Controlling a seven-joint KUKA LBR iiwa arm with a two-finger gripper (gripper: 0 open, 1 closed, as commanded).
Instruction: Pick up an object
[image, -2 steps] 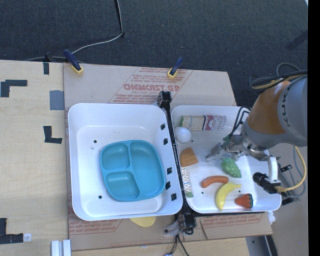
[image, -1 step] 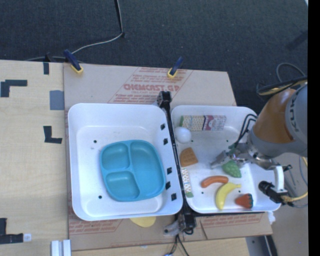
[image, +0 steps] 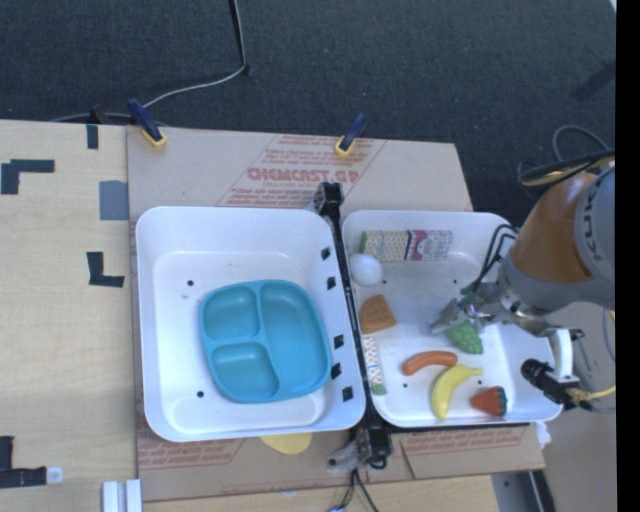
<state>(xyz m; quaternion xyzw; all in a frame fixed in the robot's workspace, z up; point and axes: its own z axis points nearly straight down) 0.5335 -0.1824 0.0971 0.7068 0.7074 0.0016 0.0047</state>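
Note:
The right bin holds several small items: a green toy, a red sausage, a yellow banana, a red strawberry, a brown wedge, a white ball and a printed box. My gripper reaches in from the right and is low in this bin, right at the green toy's upper left edge. The gripper's body partly hides the toy. Whether the toy is gripped is unclear.
A blue divided plate lies in the left bin. A black divider with clips runs between the bins. The arm's grey wrist with its orange band hangs over the right bin's right wall.

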